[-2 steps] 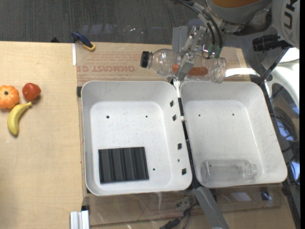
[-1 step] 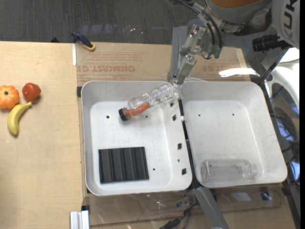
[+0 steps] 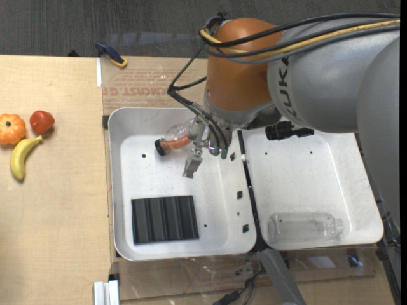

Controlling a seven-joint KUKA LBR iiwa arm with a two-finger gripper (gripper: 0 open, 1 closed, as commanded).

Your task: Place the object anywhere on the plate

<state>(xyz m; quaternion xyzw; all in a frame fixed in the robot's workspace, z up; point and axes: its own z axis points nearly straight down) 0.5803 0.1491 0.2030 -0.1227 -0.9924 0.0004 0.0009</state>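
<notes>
The gripper (image 3: 194,161) hung in the left bin (image 3: 124,189); whether it was spread is unclear. The clear orange-capped bottle (image 3: 173,138) lay just far-left, long axis left-right.

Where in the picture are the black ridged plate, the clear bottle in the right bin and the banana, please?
black ridged plate (image 3: 165,219), camera view, middle of its ridged top.
clear bottle (image 3: 305,225), camera view, middle of its body.
banana (image 3: 21,157), camera view, middle of its curve.
</notes>
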